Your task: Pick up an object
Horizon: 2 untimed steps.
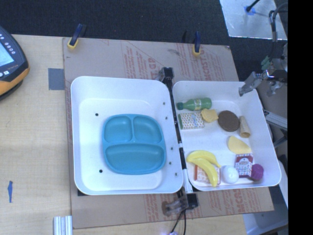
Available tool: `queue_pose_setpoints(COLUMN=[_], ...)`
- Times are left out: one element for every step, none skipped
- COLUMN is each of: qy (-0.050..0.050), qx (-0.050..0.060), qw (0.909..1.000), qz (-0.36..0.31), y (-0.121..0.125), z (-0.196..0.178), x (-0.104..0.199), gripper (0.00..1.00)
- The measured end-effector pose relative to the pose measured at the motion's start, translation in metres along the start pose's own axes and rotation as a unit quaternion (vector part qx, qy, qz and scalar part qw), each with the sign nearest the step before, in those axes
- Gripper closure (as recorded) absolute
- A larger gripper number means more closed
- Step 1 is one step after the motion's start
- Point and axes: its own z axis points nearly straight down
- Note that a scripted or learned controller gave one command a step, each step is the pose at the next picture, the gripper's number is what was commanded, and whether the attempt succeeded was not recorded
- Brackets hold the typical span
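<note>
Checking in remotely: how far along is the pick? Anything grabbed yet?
Nothing looks done yet: the green bottle, banana, brown disc and the other items all lie in the right bin. In hand: the end effector sits at that bin's far right corner, carrying nothing visible. Left: descend, grasp an item and lift.

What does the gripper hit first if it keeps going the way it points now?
Probably the right bin's upper right rim. The gripper sits at that corner, angled down-left into the bin. Past the rim, the brown disc looks nearest in line, but height over the bin is unclear.
</note>
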Motion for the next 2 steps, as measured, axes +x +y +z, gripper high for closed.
queue_pose_setpoints(qy=[0.003, -0.001], qx=[0.007, 0.001], qw=[1.0000, 1.0000], qz=[-0.001, 0.000], y=[-0.087, -0.027], z=[0.071, 0.182], x=[0.070, 0.014], gripper=[0.00, 0.00])
